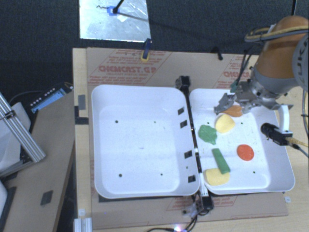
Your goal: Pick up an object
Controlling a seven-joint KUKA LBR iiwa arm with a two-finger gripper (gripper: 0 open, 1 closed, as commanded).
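Rightward, bin [285, 175] with green stick [221, 161], red disc [245, 152], hand [227, 105] state unclear

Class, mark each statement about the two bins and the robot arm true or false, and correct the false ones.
1. All the loose objects lie in the right bin. True.
2. The gripper is over the left bin. False: it is over the right bin's far part, by the orange object.
3. The red disc touches the green bar. False: bare white floor separates them.
4. The green bar's near end rests against a yellow piece. True.
5. The green blob lies beside a pale yellow round object. True.
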